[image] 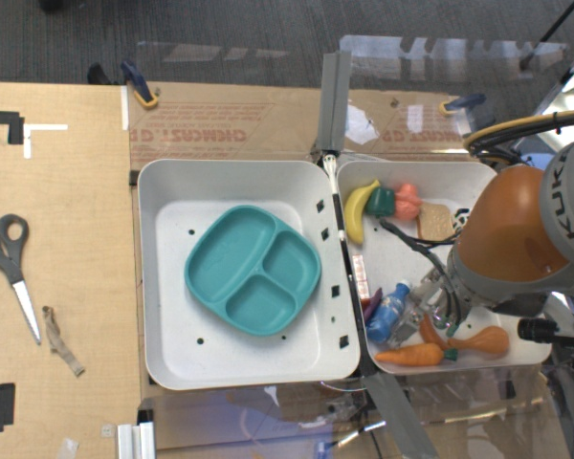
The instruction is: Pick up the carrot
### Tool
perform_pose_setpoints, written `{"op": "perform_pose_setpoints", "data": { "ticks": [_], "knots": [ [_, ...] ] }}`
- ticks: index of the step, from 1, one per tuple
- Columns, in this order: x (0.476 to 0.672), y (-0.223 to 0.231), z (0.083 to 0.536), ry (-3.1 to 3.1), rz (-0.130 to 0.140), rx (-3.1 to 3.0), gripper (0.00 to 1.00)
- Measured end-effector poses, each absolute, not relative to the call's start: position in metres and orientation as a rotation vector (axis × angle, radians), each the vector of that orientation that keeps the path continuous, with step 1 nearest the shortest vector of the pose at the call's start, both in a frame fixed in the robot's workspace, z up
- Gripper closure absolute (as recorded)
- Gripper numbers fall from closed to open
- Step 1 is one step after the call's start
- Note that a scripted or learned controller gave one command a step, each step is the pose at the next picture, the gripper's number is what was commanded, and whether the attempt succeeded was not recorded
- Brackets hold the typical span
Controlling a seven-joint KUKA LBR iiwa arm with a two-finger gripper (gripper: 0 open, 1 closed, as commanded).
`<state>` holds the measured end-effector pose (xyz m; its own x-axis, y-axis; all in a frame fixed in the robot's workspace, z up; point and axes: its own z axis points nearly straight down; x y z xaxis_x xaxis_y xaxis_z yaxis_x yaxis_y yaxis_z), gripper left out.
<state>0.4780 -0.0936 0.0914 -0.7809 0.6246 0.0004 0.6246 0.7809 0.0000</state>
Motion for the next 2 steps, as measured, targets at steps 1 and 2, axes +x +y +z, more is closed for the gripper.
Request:
{"op": "perform_pose_setpoints", "data": {
  "ticks": [1,2],
  "knots": [
    [0.478,-0.094,0.091,-2.945,-0.001,-1.094,0.0],
    [0.478,-0.113,0.092,-2.736,0.0,-1.551,0.0]
  ]
}}
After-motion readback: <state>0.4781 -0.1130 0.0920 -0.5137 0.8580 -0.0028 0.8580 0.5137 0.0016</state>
